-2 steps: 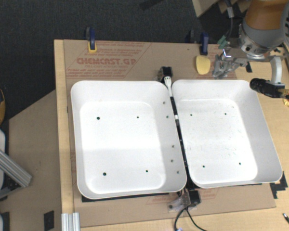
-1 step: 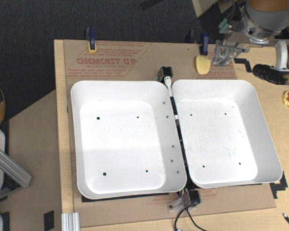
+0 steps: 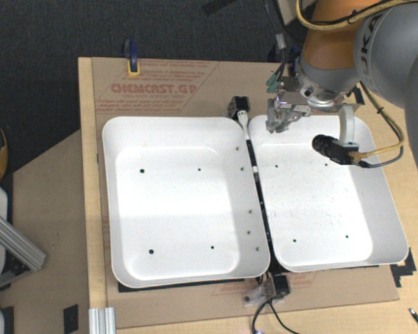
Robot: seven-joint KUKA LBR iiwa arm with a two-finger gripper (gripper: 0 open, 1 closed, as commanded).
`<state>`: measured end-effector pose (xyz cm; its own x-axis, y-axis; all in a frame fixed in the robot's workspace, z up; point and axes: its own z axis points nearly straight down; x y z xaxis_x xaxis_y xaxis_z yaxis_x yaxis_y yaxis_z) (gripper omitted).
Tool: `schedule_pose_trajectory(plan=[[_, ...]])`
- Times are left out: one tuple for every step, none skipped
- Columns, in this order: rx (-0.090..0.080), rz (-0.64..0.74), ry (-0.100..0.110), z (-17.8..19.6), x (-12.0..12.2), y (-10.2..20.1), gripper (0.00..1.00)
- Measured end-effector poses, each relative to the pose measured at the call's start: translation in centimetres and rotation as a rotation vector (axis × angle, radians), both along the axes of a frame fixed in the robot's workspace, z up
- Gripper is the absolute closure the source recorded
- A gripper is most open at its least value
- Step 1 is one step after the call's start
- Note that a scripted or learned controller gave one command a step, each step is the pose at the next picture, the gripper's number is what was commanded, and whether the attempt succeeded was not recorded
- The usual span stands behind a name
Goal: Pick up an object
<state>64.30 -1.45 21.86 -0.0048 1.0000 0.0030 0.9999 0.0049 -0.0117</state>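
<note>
The pincer (image 3: 279,122) hangs low over the far left corner of the right white bin (image 3: 334,214); whether any object lies beneath it cannot be told.

Brown board (image 3: 160,82) reads "CHEMCAST GP" in red.

My table (image 3: 90,186) is carrying two white bins side by side, the left bin (image 3: 118,207) touching the right bin (image 3: 376,207) along the middle.

A pale wooden counter (image 3: 97,186) stands on dark speckled carpet (image 3: 35,40), with an aluminium rail (image 3: 14,241) at its left.
</note>
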Motion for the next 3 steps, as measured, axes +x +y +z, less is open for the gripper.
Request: schedule_pose_trajectory(plan=[[0.001,0.006,-0.022,7.9,0.7,9.7,1.00],[-0.003,-0.006,-0.019,11.3,-0.3,7.9,1.00],[-0.002,0.001,-0.004,5.1,-0.1,13.5,1.00]])
